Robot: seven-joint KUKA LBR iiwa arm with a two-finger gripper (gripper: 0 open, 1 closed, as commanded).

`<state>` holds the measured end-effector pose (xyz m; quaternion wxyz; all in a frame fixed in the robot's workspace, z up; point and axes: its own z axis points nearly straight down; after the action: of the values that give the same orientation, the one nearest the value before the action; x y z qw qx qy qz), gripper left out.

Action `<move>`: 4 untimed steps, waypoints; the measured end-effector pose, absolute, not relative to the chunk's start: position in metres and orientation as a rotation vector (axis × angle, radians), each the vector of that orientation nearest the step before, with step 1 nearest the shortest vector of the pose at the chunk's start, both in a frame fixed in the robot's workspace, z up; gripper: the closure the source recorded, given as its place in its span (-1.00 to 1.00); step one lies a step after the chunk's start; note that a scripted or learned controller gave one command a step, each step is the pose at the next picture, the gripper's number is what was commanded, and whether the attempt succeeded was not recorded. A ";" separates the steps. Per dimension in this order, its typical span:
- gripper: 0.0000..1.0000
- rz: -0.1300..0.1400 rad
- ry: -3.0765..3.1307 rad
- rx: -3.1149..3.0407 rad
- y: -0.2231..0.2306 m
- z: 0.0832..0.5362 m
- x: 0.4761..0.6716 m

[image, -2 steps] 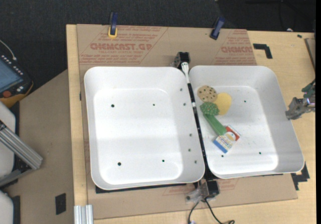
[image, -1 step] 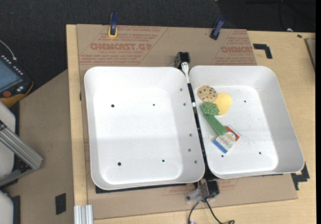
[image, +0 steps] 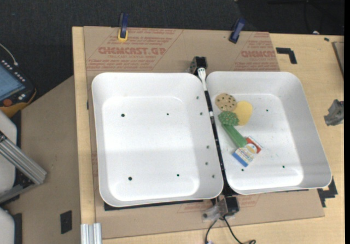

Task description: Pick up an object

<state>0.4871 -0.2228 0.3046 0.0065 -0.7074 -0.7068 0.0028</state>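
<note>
Two shallow white bins sit side by side on the bench, on a brown sheet [image: 164,51] with red lettering that's clamped along its far edge by two blue clips [image: 123,25] [image: 237,29].

All the stuff is in the right bin [image: 306,128], bunched up near its left edge, next to the seam where the bins meet. Closest to the far-left corner is a round speckled cookie [image: 225,100]. Just beside it, a bit toward the middle of the bin, is a yellow rounded piece [image: 244,110]. A green toy veggie [image: 233,129] with a bushy head and a long stalk lies flat, its head touching the yellow piece and the stalk running diagonally toward the near edge. The stalk's end reaches a small blue, white and red packet [image: 247,152], which lies flat, well in from the near edge.

The left bin [image: 109,95] just has a few small dark dots on its floor.

The gripper [image: 334,112] is barely peeking in as a grey lump just past the right bin's right edge, well apart from the objects. Honestly can't tell whether it's spread or pinched together, and nothing is visibly in it.
</note>
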 end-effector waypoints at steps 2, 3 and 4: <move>1.00 0.003 -2.213 -2.228 -0.227 0.266 0.510; 1.00 0.002 -2.217 -2.222 -0.224 0.264 0.478; 1.00 -0.012 -2.239 -2.233 -0.225 0.456 0.496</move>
<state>0.4956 -0.2245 0.4559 -0.0103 -0.7061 -0.7080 -0.0038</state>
